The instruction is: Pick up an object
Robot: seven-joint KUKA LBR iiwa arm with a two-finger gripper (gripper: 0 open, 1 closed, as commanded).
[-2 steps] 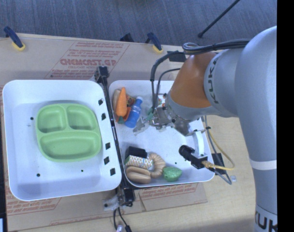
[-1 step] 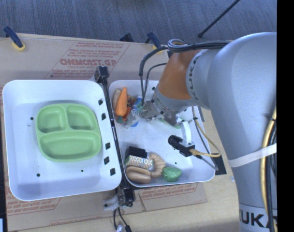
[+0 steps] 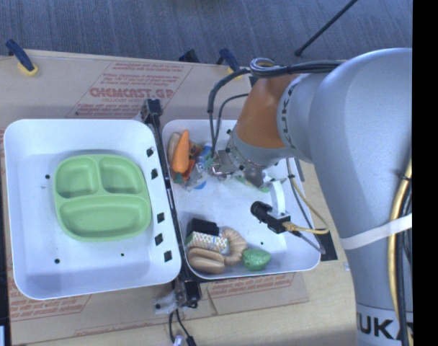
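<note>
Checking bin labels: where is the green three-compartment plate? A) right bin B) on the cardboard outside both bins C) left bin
C: the green three-compartment plate lies flat in the left white bin, apart from the toy food in the right white bin.

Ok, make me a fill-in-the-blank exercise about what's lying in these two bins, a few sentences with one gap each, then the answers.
1. The pale green divided plastic plate lies in the ____ white bin of the camera view.
2. That plate has ____ compartments.
3. The orange toy carrot lies at the far end of the right white bin, on the side toward the ____ bin.
4. The small green rounded toy lies at that bin's ____ end.

Missing words: left; three; left; near
</note>
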